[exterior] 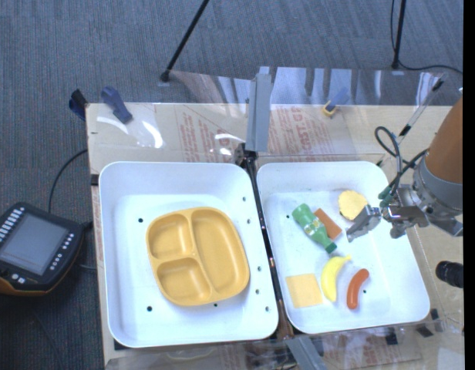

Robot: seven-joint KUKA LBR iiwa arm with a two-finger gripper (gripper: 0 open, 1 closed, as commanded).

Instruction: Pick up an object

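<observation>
- The right bin (pixel 277 177) serves as the landmark; it sits on the bench beside the left bin (pixel 114 183), their inner walls nearly touching.
- The gripper (pixel 359 227) hangs over the upper right part of the right bin, reaching in past that bin's right wall.
- Whether its fingers are spread or pressed together cannot be told from this slanted view; nothing is seen caught between them.
- A green bottle (pixel 314 227) lies tilted near the middle of the right bin, its cap end pointing toward the bin's lower right.
- An orange block (pixel 328 223) lies touching the green bottle on the side nearer the bin's right wall.
- A round yellow chip-like piece (pixel 352 203) rests in the upper right part of the right bin, just beside the gripper.
- A banana (pixel 333 277) lies in the lower half of the right bin, below the green bottle.
- A red sausage (pixel 356 287) lies just beside the banana, nearer the bin's right wall.
- A flat yellow cheese slice (pixel 304 290) lies near the right bin's front wall, just left of the banana.
- A yellow divided plate (pixel 197 255) sits in the left bin, well apart from the right bin's items.
- A handheld control pendant (pixel 31 245) rests on the floor, far off beyond the left bin.
</observation>
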